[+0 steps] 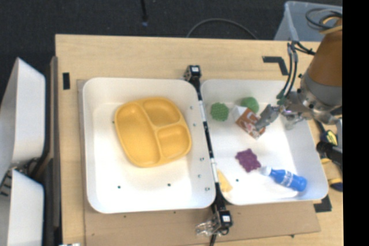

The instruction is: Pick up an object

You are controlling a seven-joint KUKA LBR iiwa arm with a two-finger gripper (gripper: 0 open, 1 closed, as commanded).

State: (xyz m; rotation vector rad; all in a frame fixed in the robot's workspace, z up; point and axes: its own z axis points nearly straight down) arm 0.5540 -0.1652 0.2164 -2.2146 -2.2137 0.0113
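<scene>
The right bin point(300, 150) holds two green fuzzy lumps point(219, 111) point(249, 103), a brown and white packet point(249, 123), a purple lump point(248, 159), a blue and white bottle point(285, 178) lying on its side, and a small yellow piece point(224, 182) at the bin's left wall. My gripper point(266, 117) reaches in from the right and hangs right at the packet's right edge. The arm's orange band point(326, 60) is at the right edge of the view.
A yellow divided plate point(153, 131) lies in the left bin point(98, 181). A clamp point(192, 72) sits at the far end of the divider between the bins, another point(214, 223) at the near end. Cables point(297, 66) hang beside the arm.
</scene>
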